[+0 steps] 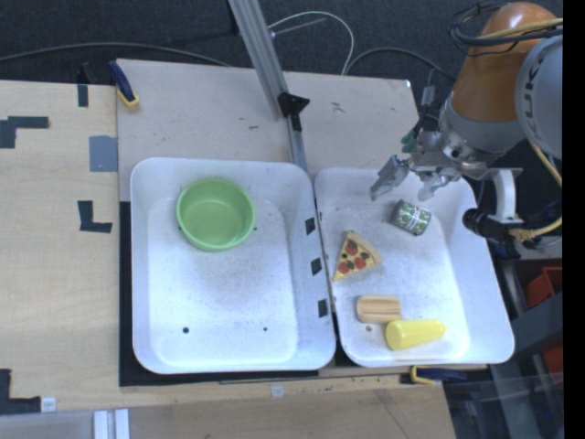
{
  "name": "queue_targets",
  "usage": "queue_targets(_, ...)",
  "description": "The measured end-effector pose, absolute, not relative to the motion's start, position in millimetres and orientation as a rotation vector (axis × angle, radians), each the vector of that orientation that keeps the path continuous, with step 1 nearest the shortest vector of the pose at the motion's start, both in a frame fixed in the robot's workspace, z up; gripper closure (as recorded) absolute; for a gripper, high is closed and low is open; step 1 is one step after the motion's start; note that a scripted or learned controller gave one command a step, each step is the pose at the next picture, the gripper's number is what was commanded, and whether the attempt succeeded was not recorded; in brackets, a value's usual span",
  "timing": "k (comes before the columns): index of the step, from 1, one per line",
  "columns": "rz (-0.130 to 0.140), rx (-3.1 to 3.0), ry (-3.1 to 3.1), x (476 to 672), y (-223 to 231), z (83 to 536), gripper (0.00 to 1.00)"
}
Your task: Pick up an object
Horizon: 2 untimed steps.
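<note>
- Dark carpet lies behind a pale wooden bench that carries two shallow white bins side by side, on a lighter board.
- Left bin: a green bowl sits upright in its upper left part; the rest of its floor shows only dark specks.
- Right bin: four things lie in it.
- A small green can lies on its side near the upper right part of that bin.
- A pizza slice, a toy wedge with red spots, lies left of centre, near the wall between the bins.
- A tan hot-dog bun lies lower down, and a yellow piece lies just below and right of it, the two close together or touching.
- The arm, grey with an orange band, comes in from the right above the right bin's far corner.
- The gripper hangs over the upper part of the right bin with its two fingers spread apart and nothing between them.
- The can lies just below the gripper, nearer its right finger; whether a fingertip touches it is unclear.
- A grey metal pole slants across the board from the top edge down to a black clamp above the gap between the bins.
- A blue and yellow clamp sits at the board's upper left corner, and cables loop over the carpet behind.
</note>
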State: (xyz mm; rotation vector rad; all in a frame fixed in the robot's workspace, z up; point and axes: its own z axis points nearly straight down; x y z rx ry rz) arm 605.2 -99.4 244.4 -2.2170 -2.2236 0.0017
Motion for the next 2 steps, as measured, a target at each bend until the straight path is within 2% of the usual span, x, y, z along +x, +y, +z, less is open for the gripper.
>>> queue_targets(1,0.001,-2.218,-2.223,605.2,-99.5,244.4,0.0)
queue_targets(2,0.008,-2.217,-2.22,594.3,-98.2,193.5,0.0)
